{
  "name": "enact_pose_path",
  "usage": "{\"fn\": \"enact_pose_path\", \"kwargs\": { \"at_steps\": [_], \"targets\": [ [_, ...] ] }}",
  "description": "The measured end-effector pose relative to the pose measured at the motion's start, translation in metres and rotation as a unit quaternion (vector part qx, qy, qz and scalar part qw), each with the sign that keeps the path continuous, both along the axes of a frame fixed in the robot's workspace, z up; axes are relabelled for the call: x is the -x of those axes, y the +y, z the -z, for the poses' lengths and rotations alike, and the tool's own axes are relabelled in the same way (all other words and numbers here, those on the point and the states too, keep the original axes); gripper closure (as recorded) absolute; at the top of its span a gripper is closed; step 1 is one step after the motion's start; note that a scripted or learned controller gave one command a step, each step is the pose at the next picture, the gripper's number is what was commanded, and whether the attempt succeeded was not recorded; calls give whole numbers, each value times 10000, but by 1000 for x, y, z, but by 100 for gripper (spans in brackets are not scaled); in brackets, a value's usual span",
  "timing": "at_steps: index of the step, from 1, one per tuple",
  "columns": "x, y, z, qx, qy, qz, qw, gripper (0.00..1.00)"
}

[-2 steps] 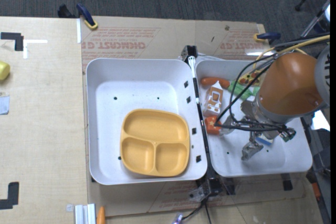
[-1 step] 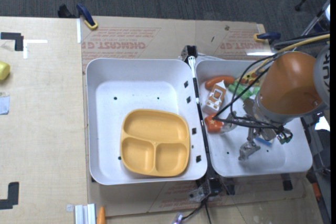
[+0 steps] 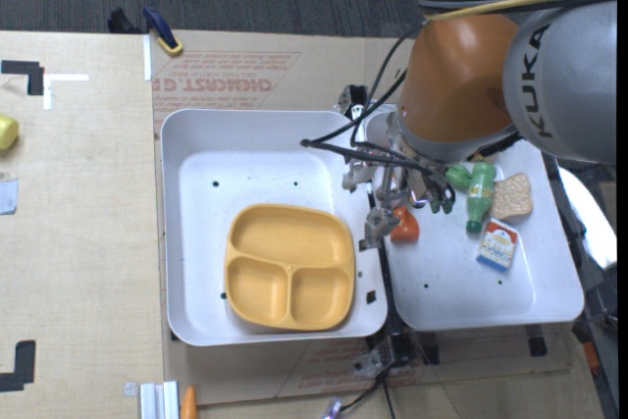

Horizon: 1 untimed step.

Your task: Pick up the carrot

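Gripper (image 3: 385,223) sits at the right white plastic bin's (image 3: 510,299) nine o'clock edge, directly over the small orange-red carrot (image 3: 404,228); I judge a grasp attempt, grip state unclear.

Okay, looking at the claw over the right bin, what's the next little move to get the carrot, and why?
Probably a short, straight descent. The claw sits at the right bin's left edge, with the orange-red carrot right beside its tip. Nothing shows the carrot held yet, so lowering around it seems the sensible step.
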<state>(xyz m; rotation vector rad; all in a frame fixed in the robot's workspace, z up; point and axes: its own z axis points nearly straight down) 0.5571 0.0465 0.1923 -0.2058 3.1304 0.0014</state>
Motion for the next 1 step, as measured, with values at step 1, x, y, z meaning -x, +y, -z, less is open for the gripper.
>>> {"fn": "enact_pose_path", "kwargs": {
  "at_steps": [1],
  "targets": [
    [39, 81, 77, 0, 16, -24, 10000, 0]
  ]
}}
